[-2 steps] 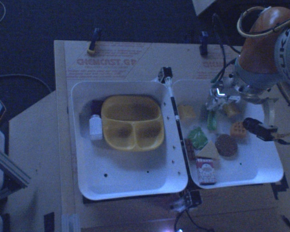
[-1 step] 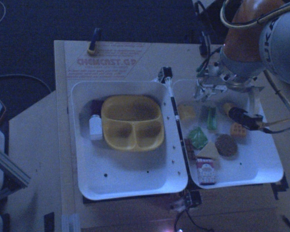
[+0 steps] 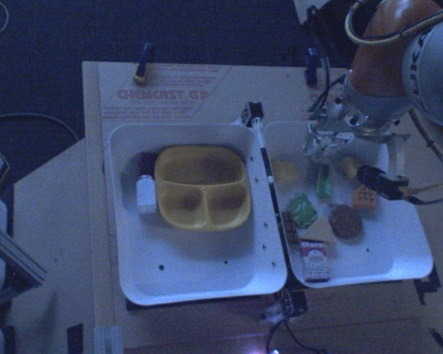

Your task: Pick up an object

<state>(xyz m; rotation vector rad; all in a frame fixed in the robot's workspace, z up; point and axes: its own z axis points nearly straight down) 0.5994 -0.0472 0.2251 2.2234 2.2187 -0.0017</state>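
Pincer (image 3: 326, 140) over the right bin (image 3: 406, 251)
You can't tell its state; that slim green stick (image 3: 323, 182) looks light, stiff — take it mid-length.

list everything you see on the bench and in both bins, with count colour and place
left bin: 1, white, left half of the bench
right bin: 1, white, beside the left bin
divided plate: 1, yellow, middle of the left bin
small bottle: 1, white, left bin, against the plate's left edge
packet: 1, green, right bin centre
round cookie-like disc: 1, brown, right bin, right of the packet
waffle-like piece: 1, orange, right bin, above the disc
small box: 1, red and white, right bin's near edge
pale block: 1, yellowish, right bin's upper left
arm: 1, grey with orange band, over the right bin
gripper: 1, low over the right bin's far end
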